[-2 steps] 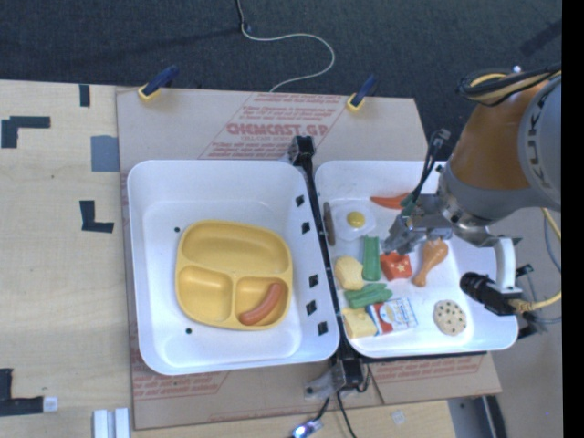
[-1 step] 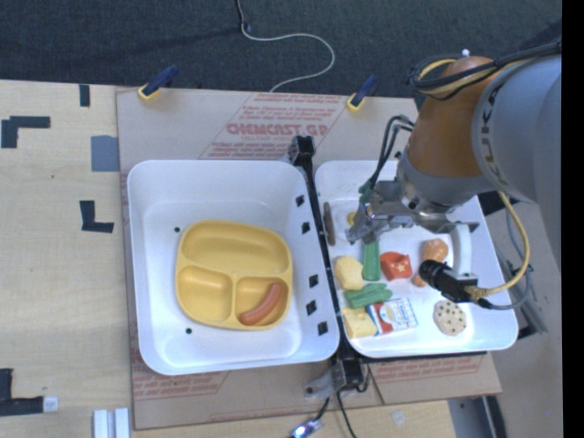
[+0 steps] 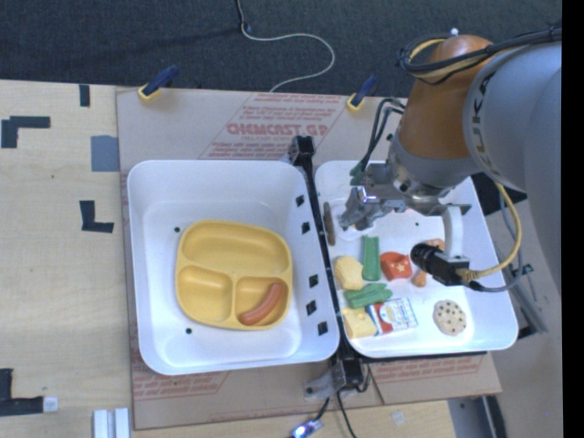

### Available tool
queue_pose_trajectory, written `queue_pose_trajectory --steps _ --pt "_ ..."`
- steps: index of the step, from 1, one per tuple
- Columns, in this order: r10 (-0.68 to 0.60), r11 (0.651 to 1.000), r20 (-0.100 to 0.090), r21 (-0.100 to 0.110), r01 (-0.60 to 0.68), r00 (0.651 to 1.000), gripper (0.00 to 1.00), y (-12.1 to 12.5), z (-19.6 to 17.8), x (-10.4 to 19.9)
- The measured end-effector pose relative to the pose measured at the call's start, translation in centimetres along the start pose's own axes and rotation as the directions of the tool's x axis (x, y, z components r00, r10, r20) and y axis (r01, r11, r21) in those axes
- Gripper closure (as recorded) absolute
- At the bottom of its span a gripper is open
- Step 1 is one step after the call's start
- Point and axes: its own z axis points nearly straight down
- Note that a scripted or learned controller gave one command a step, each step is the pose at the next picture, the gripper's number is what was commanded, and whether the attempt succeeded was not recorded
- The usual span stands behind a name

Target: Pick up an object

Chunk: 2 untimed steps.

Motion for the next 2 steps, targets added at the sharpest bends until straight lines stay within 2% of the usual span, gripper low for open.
queue_pose_trajectory --steps 1,2 --pt "0.004 1.000 0.002 0.003 -0.004 1.000 1.00 -0.4 2.0 -0.6" --pt "0.002 1.000 0.001 0.001 -0.002 1.000 1.00 0.3 -0.1 -0.7"
